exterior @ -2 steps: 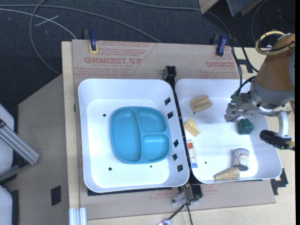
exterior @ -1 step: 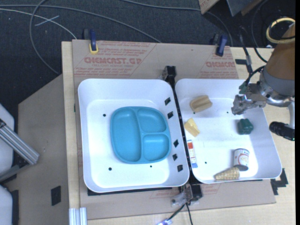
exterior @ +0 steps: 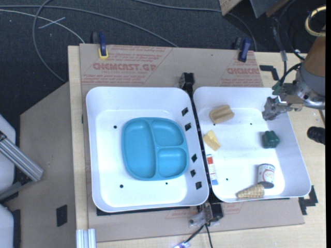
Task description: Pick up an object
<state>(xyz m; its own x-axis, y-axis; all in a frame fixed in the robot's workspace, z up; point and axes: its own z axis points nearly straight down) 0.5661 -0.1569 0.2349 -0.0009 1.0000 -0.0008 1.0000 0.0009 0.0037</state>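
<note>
Two white bins sit side by side on the bench. The left bin [exterior: 98, 138] holds a blue divided tray [exterior: 154, 148], lying flat near the bin's centre.

The right bin [exterior: 295, 154] holds six items. A tan bread piece [exterior: 221, 114] lies at the far left. A yellow wedge [exterior: 211, 140] lies just nearer, close to the left wall. A flat red-and-white packet [exterior: 211, 168] lies along the left wall, nearer still. A dark green object [exterior: 269, 139] sits toward the right side, apart from the others. A can [exterior: 266, 174] lies on its side at the near right, touching or just beside a waffle cone [exterior: 251, 192] at the near edge.

The gripper [exterior: 272, 109] hangs over the far right corner of the right bin, far of the green object and clear of it. Nothing is visible between its tips. Whether they are apart or together cannot be told.
</note>
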